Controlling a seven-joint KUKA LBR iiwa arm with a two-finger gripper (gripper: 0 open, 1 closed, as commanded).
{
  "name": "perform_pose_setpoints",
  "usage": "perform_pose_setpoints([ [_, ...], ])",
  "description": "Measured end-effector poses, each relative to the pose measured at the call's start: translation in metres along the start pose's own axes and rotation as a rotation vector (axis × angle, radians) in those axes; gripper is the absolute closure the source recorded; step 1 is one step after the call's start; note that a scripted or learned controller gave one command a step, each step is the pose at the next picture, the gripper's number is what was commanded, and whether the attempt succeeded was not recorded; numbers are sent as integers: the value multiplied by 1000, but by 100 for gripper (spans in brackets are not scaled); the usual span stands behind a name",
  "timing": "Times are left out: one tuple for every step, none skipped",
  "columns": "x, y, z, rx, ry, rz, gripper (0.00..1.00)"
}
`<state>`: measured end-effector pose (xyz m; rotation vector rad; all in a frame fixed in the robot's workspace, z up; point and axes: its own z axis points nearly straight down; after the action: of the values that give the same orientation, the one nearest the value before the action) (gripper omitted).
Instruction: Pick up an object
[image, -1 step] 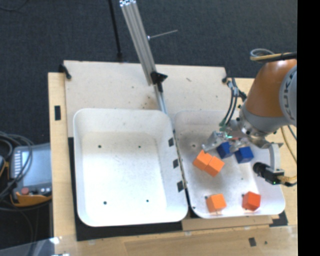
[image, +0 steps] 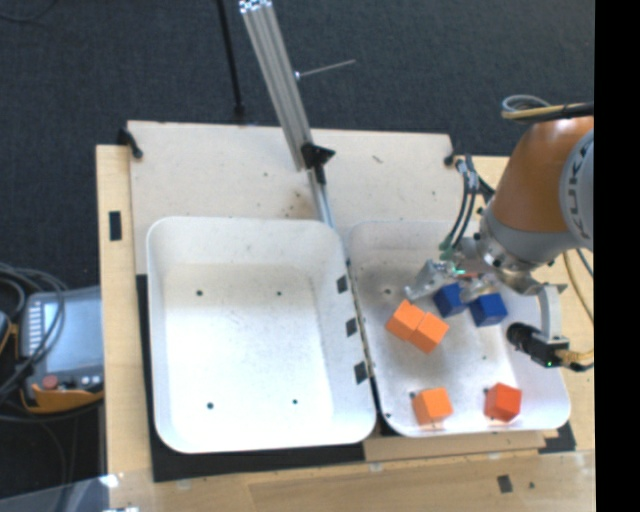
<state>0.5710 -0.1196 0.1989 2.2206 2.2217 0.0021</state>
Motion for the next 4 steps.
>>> perform_pose_setpoints([
  [-11, 1, 46, 3, -2, 2, 0],
  [-12, 8, 73, -20, -5, -1, 0],
  [-13, 9, 63, -26, -5, 8, 100],
  [-23, 13, 2, -6, -3, -1, 100],
])
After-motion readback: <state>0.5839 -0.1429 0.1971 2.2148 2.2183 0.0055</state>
